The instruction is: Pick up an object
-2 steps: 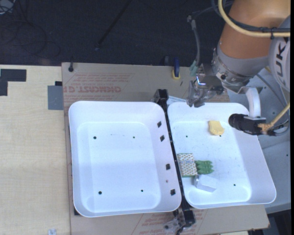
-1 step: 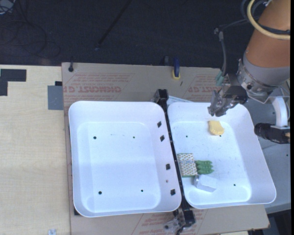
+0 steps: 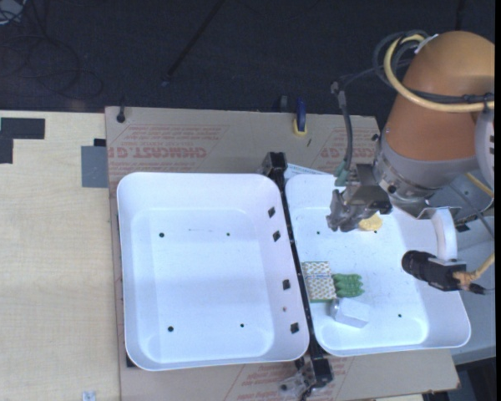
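My gripper (image 3: pixel 348 215) hangs over the upper middle of the right bin (image 3: pixel 401 328), under the orange wrist. A small yellow object (image 3: pixel 371 222) lies right beside the gripper's tip, on its right side; whether they touch is unclear. Lower in the same bin, near its left wall, lie a checkered patterned pad (image 3: pixel 319 281), a green bumpy item (image 3: pixel 348 286) touching it on the right, and a small white-grey block (image 3: pixel 349 312) just below them.
The left bin (image 3: pixel 142 224) sits alongside, joined by a black clamp strip (image 3: pixel 288 257). A black cylindrical part with cable (image 3: pixel 430 270) hangs over the right bin's right side. Brown cardboard lies beneath both bins.
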`<state>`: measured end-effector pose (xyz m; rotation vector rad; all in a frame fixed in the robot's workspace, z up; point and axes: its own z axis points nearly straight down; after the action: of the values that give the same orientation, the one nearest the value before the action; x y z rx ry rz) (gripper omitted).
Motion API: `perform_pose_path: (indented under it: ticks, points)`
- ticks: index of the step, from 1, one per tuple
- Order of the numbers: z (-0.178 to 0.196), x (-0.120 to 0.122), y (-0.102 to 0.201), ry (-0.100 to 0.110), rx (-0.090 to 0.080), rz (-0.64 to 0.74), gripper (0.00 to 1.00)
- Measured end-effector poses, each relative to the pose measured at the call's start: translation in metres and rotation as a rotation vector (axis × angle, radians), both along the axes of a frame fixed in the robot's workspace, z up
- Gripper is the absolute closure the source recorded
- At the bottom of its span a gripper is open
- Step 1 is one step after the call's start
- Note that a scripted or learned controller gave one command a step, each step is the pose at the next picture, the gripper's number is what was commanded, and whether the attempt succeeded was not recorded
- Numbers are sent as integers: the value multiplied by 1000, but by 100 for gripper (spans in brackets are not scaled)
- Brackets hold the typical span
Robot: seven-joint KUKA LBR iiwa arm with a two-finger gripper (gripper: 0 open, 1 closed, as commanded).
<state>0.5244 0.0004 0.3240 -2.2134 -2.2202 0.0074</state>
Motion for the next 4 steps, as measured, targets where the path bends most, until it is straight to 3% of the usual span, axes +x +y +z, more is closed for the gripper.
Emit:
perform_pose_path:
  ticks: [1,2,4]
  points:
    - [-22,-46,-68,0,-2,-11,100]
    - [-8,-50,-153,-6,-5,-11,100]
    - [-13,-49,-215,-4,-2,-5,100]
